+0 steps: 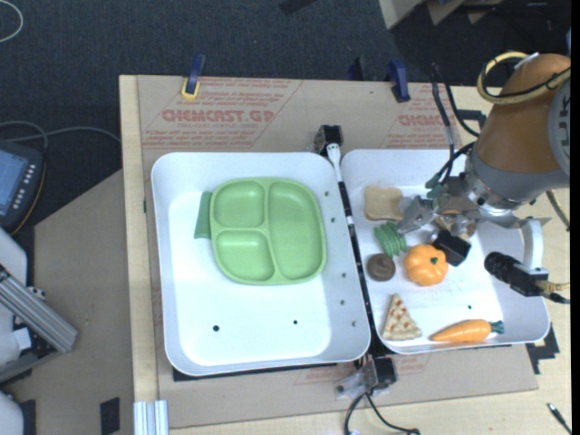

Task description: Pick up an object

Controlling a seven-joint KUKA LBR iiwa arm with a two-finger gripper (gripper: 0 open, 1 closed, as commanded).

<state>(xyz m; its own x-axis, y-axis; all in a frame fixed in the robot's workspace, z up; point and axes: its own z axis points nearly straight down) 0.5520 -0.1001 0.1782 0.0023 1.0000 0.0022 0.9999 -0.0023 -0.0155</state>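
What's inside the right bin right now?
In the right bin: bread slice, green ridged piece, brown round piece, orange pumpkin, pizza slice, carrot. The gripper covers the floor beneath it.

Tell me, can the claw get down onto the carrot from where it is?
Probably yes. The carrot lies alone near the right bin's front edge, nothing on top; the claw hangs farther back, over the green item.

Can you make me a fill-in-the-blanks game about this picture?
1. The green tray lies in the ____ bin.
2. The tray has ____ compartments.
3. The carrot lies in the right bin, and its colour is ____.
4. The pumpkin lies in the ____ bin, near the gripper.

Missing words: left; three; orange; right
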